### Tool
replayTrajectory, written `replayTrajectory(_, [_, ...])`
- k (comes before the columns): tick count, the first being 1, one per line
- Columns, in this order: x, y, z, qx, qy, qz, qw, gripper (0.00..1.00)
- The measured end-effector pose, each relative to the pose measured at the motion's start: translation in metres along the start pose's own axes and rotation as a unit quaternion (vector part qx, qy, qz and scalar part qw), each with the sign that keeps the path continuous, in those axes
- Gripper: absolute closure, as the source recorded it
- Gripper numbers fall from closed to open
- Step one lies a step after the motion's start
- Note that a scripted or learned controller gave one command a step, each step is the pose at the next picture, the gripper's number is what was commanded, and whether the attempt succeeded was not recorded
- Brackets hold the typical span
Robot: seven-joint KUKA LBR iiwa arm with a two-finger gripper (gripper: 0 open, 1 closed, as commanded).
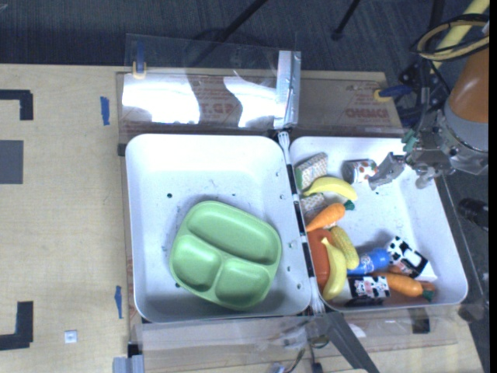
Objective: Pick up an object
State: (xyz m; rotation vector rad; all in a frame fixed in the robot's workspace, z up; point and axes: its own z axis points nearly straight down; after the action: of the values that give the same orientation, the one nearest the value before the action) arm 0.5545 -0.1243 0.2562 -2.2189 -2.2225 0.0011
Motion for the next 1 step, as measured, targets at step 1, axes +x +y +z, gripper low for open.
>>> replayTrajectory(1, [-0.0007,0.0680,0.1260,-0.001,0.000,0.003,1.0000,0.00])
